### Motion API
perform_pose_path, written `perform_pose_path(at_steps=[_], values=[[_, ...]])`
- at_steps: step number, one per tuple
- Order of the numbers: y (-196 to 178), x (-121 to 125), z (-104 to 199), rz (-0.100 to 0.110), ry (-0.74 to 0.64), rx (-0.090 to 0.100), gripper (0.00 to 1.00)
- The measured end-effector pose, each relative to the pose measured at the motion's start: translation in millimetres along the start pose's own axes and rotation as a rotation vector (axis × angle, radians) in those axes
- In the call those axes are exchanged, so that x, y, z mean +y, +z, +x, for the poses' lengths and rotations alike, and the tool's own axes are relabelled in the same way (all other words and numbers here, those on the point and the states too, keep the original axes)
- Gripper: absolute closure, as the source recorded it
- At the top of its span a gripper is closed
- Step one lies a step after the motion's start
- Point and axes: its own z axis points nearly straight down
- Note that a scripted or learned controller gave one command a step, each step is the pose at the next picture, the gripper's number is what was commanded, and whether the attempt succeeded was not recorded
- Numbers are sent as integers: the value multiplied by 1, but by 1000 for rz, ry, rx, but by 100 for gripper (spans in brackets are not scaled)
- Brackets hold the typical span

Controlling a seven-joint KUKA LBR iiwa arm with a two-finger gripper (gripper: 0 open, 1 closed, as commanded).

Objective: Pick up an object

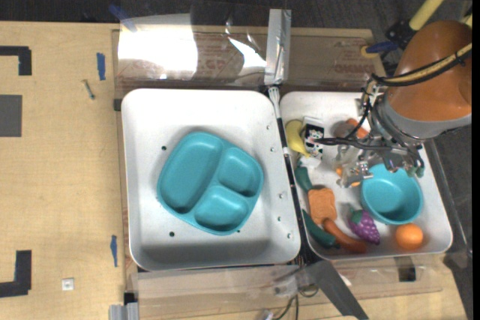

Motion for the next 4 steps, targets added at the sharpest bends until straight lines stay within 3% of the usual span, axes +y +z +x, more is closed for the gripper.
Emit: perform_pose_path(at_steps=[1,2,3,4], values=[[-79,20,7,1,253,3,100],[74,-32,13,-1,223,18,100],[100,-33,17,-1,-73,4,100],[88,-32,14,0,-74,-5,100]])
